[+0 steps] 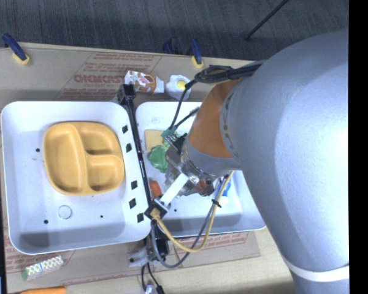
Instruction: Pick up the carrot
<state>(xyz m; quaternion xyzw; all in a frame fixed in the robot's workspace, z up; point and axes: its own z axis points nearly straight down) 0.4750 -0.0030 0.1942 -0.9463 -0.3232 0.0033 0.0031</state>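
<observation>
You'll find the carrot [155, 190] (1 small orange bit) low in the right bin [233, 225], beside the divider; the gripper [196, 182] hovers over it, presumably to grasp, its opening unreadable.

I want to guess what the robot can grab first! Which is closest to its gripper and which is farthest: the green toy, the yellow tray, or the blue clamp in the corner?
From the gripper, seen from above:
1. Green toy, right beside it in the right bin.
2. Yellow tray, over in the left bin.
3. Blue clamp, at the board's far left corner.
</observation>
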